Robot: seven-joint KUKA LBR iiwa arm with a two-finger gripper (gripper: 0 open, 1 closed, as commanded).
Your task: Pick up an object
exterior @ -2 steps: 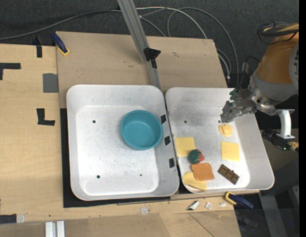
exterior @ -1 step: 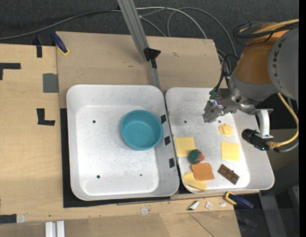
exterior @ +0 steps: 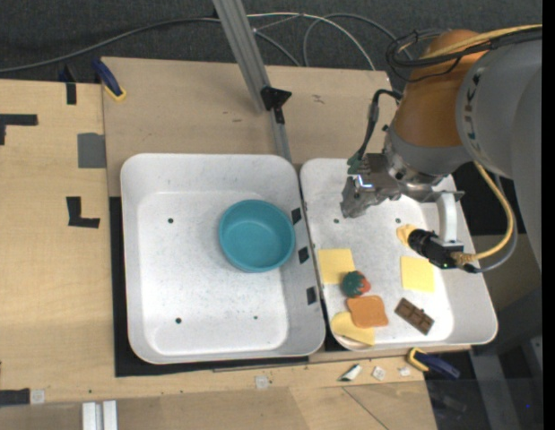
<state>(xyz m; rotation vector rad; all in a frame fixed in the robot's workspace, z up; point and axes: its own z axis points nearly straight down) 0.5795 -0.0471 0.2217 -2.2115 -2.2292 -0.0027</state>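
So the gripper sits over the far, bare end of the right bin, and honestly it's too blurry to tell how wide it's set; nothing is visibly in it. All the pickable stuff in that bin is bunched at the near end: a yellow square, a small green ball touching its corner, an orange square right below the ball, and a pale yellow piece poking out from under the orange one. Off to the side are a second yellow square and a brown block. The left bin has a blue bowl in it. Biggest risk: if the arm drops straight down from here, it probably closes on plain bin floor, since nothing lies under it. If it heads for the cluster instead, the pieces look flat and thin, so the gripper could skate over them or just shove them around. The ball looks like it'd roll off at a nudge. Grabbing overlapped pieces might drag a neighbour along too.
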